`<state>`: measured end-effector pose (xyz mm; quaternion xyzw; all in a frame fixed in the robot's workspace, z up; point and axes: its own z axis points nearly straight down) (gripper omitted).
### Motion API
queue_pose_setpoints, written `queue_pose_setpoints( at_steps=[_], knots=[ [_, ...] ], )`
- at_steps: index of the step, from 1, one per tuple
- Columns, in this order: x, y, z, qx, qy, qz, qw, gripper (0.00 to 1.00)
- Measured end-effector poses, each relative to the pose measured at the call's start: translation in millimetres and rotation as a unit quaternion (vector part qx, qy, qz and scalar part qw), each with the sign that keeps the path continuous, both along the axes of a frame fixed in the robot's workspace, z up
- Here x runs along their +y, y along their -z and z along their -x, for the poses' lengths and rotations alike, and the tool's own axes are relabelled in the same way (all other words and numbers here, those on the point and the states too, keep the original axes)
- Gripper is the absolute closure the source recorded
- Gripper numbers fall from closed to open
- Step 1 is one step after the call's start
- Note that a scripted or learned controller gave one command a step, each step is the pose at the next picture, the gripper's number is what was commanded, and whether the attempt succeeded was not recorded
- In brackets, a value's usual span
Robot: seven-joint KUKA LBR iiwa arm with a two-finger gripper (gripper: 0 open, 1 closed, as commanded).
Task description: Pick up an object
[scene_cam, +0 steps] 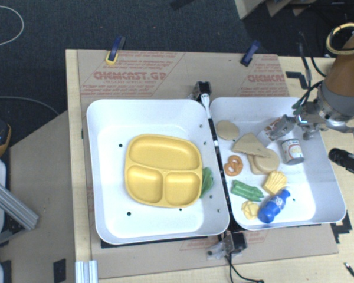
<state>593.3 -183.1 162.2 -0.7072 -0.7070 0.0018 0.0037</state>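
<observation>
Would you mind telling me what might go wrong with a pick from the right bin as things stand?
The gripper hangs over the right bin, close to a small can; a descent could tip it rather than grasp it. The toy foods lie crowded: the blue bottle touches a yellow piece, so one pick may drag neighbours.

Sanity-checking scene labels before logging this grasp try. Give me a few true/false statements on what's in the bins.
1. The yellow divided plate sits in the left bin. True.
2. The pretzel lies on the plate. False: it lies in the right bin.
3. The blue bottle lies near the right bin's front edge. True.
4. The pincer is over the left bin. False: it is over the right bin, beside the small can.
</observation>
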Motion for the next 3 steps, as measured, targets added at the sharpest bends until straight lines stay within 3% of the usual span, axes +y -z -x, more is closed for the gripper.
queue_pose_setpoints(
  at_steps=[2,3],
  knots=[
    [-3,75,-9,-0.007,0.001,0.0033,1.0000,0.00],
    [-1,66,-8,-0.005,0.000,0.0018,1.0000,1.00]
  ],
)
